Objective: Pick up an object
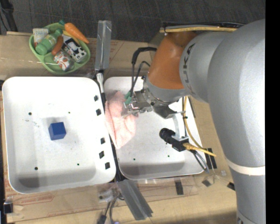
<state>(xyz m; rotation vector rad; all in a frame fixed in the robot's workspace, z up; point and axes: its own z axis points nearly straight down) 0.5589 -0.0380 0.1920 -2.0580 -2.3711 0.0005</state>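
A pink cloth [119,121] lies crumpled along the left side of the right bin [151,169]. My gripper [130,105] is down over the cloth's upper right part, touching or just above it; the wrist body hides the fingertips. A blue cube [57,130] rests on the floor of the left bin [18,106], far from the gripper. The grey arm with its orange band [170,62] covers the right bin's upper right area.
A green bowl [53,65] with toy food, including a carrot, sits behind the left bin. A grey bar [102,43] stands between the bins at the back. A black fitting with a yellow cable [175,140] hangs over the right bin.
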